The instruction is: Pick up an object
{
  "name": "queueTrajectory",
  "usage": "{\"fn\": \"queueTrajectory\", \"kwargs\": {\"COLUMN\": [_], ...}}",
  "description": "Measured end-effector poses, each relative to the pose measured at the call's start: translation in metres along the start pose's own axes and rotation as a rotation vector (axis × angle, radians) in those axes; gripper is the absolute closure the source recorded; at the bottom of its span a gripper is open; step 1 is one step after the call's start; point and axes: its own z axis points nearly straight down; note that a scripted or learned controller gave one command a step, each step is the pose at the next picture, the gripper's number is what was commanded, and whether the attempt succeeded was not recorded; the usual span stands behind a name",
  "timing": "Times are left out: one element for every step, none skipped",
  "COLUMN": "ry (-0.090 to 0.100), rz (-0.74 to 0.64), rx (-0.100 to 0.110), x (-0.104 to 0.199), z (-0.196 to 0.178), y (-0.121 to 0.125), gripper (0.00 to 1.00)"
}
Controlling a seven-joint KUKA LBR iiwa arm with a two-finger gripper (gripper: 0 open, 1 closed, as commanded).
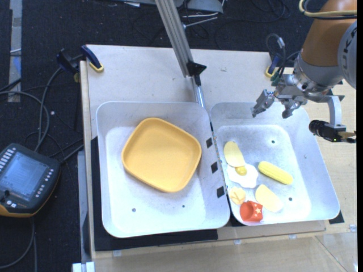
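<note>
My gripper (274,107) hangs open above the far edge of the right bin (300,146), with nothing between its two fingers. Below it in that bin lie several toy foods: a pale yellow oval piece (232,152), a fried egg (244,175), a yellow corn cob (275,172), a pale wedge (267,198), a small yellow piece (237,195) and a red piece (251,211). They cluster in the bin's near left part, well apart from the gripper.
A yellow square plate (161,153) lies in the left bin (113,203). A slanted metal pole (177,30) rises from between the bins. Clamps (91,59) sit at the bench's far corners. A teach pendant (22,177) lies on the floor at left.
</note>
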Motion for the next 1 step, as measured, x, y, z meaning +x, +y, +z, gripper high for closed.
{"fn": "queueTrajectory", "kwargs": {"ry": [0.000], "rz": [0.001], "rx": [-0.001], "x": [-0.0037], "z": [0.0435], "y": [0.0014], "gripper": [0.00]}}
